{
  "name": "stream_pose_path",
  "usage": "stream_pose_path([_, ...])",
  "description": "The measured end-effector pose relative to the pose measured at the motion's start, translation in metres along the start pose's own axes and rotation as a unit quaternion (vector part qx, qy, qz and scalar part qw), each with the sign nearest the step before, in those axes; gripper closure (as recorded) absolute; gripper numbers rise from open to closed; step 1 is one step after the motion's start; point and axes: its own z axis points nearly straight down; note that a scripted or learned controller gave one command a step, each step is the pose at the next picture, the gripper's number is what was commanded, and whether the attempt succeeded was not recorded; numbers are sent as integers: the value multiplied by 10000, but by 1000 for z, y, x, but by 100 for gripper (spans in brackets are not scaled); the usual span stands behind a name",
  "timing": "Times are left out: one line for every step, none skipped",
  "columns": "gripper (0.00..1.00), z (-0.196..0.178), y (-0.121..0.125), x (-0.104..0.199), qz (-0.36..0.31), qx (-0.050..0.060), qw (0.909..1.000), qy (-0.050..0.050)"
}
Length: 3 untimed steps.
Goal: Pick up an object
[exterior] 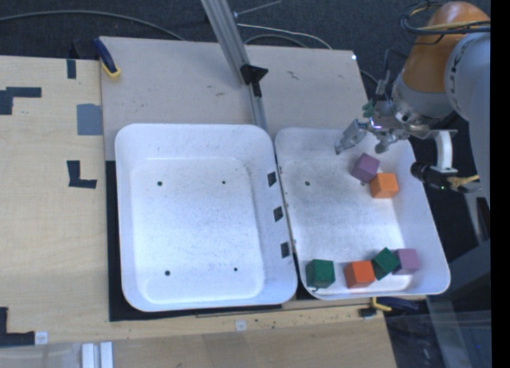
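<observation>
Since I sweep from the left, the first thing I meet is the left bin (135,151), which sits just left of the right bin (426,235), my landmark for everything else; the two rims touch down the middle of the worktop (48,199). A slanted metal rail (227,36) comes down to the top of that shared seam.

Inside the right bin, along its near edge, I see a dark green block (320,272) at the near left corner, then an orange block (358,273), a second green block (386,261) and a pale purple block (408,259), packed close in a row. Up toward the far right part of the bin lie a purple block (366,167) and, touching its lower right side, another orange block (384,185).

The claw (366,138) hangs over the bin's far edge with its two fingers spread and nothing between them. The purple block lies just nearside of the claw, almost directly under the gap, so I judge it the likeliest target; a short drop toward the bin's floor is what the pick turns on. Its orange neighbour may crowd one finger.

How high the fingertips stand above the block I cannot tell, and the arm (446,56) is cut off at the right.
</observation>
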Motion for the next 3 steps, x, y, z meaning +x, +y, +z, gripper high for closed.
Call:
stream_pose_path([0,52,-1,-30,1,-51,10000,-26])
stream_pose_path([0,57,-4,-29,10,-85,9999,-52])
stream_pose_path([0,60,-10,-33,-2,-151,9999,-72])
